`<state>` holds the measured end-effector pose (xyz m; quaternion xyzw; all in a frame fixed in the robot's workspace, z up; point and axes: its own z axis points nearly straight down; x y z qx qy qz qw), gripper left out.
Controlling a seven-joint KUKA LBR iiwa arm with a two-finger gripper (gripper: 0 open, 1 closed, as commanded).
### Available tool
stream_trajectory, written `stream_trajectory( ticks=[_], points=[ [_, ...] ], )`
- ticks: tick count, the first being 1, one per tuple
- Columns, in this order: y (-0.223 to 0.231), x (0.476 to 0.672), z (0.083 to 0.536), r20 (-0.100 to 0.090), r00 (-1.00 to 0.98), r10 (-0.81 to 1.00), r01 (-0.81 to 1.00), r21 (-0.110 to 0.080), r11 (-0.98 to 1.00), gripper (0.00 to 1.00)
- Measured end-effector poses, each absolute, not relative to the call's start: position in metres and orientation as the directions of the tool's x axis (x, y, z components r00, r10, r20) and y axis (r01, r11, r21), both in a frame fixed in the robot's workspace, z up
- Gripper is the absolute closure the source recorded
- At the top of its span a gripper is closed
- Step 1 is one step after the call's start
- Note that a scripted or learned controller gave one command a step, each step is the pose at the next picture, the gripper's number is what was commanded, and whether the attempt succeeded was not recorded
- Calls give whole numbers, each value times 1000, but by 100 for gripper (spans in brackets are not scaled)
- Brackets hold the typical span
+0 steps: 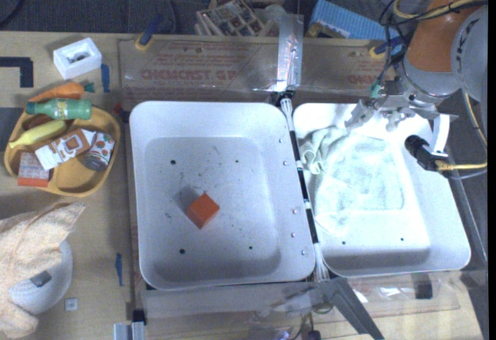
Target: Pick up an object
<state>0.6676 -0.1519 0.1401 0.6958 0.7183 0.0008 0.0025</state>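
Observation:
An orange cube (203, 210) lies on the floor of the left bin (155, 137), a little left of its middle. A pale, whitish-green cloth (353, 172) is spread over much of the right bin (442, 245). One bunched corner of it rises toward the bin's back left. My gripper (380, 110) hangs over the back edge of the right bin, right at the raised end of the cloth. The view does not show whether it touches or holds the cloth. It is far from the cube.
A yellow bowl (77, 180) with toy food and small packets sits left of the bins. A beige cloth (35, 242) lies below it. A clear wall (201, 71) runs behind the bins, and a black cable (422, 152) hangs by the right bin.

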Motion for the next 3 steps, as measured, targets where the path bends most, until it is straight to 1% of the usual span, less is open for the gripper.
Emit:
stream_trajectory(
  ticks=[1, 2, 3],
  points=[
    [-183, 668, 173, -2, -20, 1000, 1000, 4, 20, 0],
    [-122, 667, 104, 0, -80, 997, 997, 1, 80, 0],
    [-169, 668, 126, -4, -176, 984, 984, 5, 176, 0]
  ],
)
